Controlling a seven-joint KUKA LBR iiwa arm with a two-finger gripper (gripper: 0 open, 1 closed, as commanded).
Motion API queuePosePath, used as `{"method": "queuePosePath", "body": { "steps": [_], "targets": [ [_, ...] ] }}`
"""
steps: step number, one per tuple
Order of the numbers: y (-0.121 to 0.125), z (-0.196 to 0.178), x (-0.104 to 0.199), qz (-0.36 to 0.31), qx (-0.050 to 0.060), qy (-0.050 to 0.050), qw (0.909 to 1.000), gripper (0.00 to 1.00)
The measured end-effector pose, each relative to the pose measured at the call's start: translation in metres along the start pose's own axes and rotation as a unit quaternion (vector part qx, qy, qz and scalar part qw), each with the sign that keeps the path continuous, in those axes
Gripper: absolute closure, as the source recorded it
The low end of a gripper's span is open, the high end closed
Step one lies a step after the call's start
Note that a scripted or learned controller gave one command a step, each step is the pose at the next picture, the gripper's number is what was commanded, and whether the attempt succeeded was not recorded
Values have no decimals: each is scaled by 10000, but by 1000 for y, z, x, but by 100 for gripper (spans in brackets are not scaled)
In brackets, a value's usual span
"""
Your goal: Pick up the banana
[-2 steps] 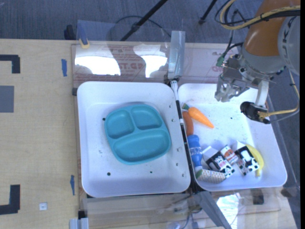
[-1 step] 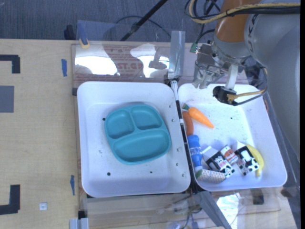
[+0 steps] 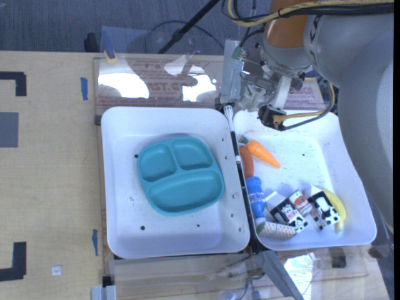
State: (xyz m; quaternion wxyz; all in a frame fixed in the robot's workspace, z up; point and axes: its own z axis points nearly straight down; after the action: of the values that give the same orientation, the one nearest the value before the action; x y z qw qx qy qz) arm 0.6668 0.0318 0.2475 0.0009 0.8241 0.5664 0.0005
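I hang over the far edge of the right bin (image 3: 350, 167), my gripper (image 3: 265, 99) too cluttered to read. The banana (image 3: 338, 206) lies near-right, against black-and-white cartons (image 3: 306, 211) (soft, light, bruisable); I'd pinch across its exposed middle.

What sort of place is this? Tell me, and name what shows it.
Probably a robot lab test bench: a robot arm reaches over two white bins, one holding a blue plate, the other toy food like a banana and carrot.

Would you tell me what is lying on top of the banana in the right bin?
A black-and-white cow-patterned item overlaps the banana, leaving its yellow outer curve visible; the covered part cannot be seen.
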Motion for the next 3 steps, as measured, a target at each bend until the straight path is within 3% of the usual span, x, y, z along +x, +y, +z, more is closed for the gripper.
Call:
{"method": "queuePosePath", "body": {
  "steps": [1,2,3],
  "targets": [
    [-12,-10,31,665,1,-1,9978,100],
    [-12,-10,31,665,2,-2,9978,0],
    [-54,64,18,766,26,-6,9971,0]
  ]
}}
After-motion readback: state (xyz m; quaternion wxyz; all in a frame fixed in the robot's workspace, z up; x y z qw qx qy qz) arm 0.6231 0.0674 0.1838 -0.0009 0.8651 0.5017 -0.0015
